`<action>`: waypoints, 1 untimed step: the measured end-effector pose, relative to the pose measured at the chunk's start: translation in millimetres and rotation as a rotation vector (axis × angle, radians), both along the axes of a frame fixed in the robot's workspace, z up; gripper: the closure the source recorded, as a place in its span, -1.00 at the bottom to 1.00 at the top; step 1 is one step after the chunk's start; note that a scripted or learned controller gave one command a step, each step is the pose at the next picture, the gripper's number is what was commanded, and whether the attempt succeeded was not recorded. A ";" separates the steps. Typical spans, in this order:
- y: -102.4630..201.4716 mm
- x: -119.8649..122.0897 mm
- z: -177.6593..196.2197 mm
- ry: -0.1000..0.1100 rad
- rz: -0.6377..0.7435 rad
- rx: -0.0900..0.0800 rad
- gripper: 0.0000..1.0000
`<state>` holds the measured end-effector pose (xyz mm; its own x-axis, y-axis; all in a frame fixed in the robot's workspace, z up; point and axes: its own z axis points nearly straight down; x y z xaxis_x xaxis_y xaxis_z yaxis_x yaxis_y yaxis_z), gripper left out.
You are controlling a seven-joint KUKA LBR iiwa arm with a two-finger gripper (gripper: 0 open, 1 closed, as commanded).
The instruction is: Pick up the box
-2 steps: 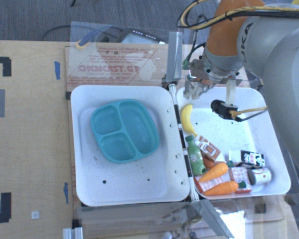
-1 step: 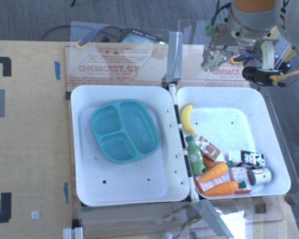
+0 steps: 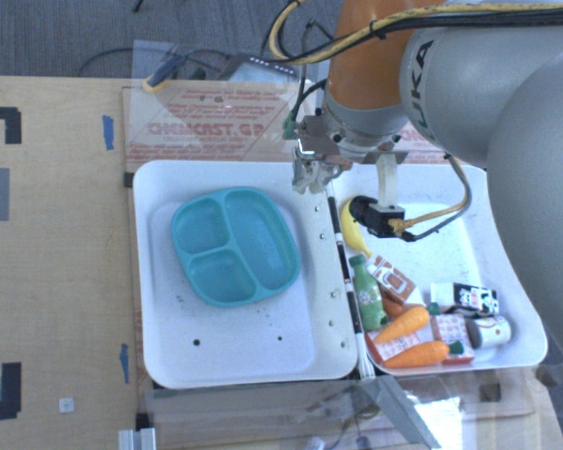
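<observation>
Camera view: box (image 3: 394, 278) in right bin (image 3: 507, 251), long axis diagonal.

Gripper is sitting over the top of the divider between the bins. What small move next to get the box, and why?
Probably shift toward the right bin's near end. The gripper hangs at the far end of the bins' shared rim, holding nothing, while the small red-and-white carton box lies among the green bottle and orange carrots, nearer the camera.
</observation>
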<state>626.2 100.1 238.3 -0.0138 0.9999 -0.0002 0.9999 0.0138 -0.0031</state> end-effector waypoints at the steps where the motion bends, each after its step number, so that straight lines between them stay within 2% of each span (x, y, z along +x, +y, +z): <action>1: -23.8 41.3 118.8 -0.004 0.045 -0.001 1.00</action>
